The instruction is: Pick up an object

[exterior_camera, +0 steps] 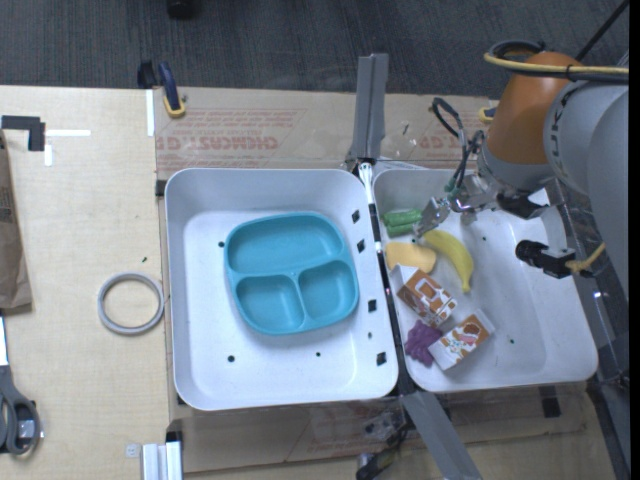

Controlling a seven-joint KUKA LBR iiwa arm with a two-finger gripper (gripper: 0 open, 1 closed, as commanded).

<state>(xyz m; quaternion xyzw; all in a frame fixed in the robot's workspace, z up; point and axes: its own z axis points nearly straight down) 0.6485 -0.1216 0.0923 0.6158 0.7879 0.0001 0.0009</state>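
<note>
Currently: arm (560,108) reaching in from right, over far end of right bin (560,353). Gripper (440,211) low at far-left part of that bin, just above banana's (452,253) upper end and beside green item (402,218). Finger opening: cannot tell, tips too small and dark against clutter. Nothing seen clamped between them.

Right bin contents, grouped along left wall:
- green item, farthest back, against wall.
- banana, curved, running from gripper toward bin centre.
- yellow piece (410,256), left of banana, touching it.
- carton (428,298), orange and white, nearer than yellow piece.
- second carton (462,340), nearer again, tilted.
- purple item (420,342), partly under second carton, at near-left corner.

Left bin (200,358): blue tray (291,271) with three compartments, roughly centred, lying flat.

Bench left of bins: grey ring (131,302), well apart from left bin. Scissors (15,418) at near-left edge, partly cut off.
</note>
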